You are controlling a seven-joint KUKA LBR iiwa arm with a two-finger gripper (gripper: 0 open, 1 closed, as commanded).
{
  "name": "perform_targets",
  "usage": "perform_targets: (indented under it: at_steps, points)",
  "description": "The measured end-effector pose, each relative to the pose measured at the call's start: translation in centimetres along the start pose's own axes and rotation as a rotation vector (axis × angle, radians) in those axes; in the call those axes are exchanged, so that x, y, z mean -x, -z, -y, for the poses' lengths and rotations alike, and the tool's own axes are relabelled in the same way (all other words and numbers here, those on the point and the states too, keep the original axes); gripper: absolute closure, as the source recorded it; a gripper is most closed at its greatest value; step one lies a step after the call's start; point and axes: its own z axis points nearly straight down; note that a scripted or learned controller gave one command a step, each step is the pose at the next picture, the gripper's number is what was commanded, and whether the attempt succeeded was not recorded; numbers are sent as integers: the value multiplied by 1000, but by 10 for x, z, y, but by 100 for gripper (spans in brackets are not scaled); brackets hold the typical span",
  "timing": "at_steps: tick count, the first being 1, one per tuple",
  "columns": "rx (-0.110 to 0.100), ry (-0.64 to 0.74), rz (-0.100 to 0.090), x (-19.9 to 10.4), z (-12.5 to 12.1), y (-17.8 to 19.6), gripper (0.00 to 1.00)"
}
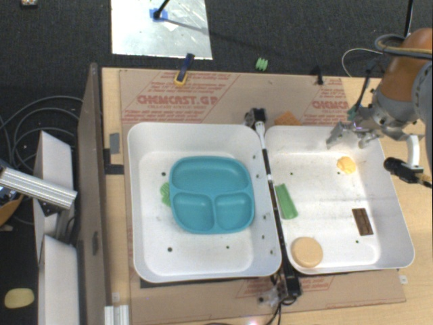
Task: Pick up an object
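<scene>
1. Pincer (353, 133) hangs over the far right corner of the right bin (389, 212); we cannot tell how it is set, since it shows as a grey blur under the arm (404, 87).
2. We see four loose things in the right bin, none touching the pincer. A small yellow lump (346, 165) lies nearest, just below the pincer on the bin floor.
3. A brown bar (362, 221), dark and flat, lies toward the near right of that bin.
4. A tan disc (307, 252), round and pale, sits in the near left corner of the right bin.
5. A green stick (285, 201) lies slantwise beside the left wall of the right bin.
6. In the left bin (145, 202) we see a teal tray (211, 193) with three compartments, one long at the far side and two smaller at the near side; a green scrap (165, 193) peeps out at its left edge.
7. Red print on the cardboard (203, 93) beneath the bins reads "CHEMCAST" in part; the rest we cannot read.
8. A yellow clip (181, 77) grips the cardboard's far edge, and a black clamp (258, 118) sits where the two bins meet at the far side.
9. A shiny sheet (162, 20) lies on the dark floor beyond the table, and black cables (30, 124) coil at the left.
</scene>
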Motion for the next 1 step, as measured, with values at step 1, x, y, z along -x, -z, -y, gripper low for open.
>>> perform_targets:
  at_steps: [1]
  points:
    - [-4,-6,-1,1,39,56,0]
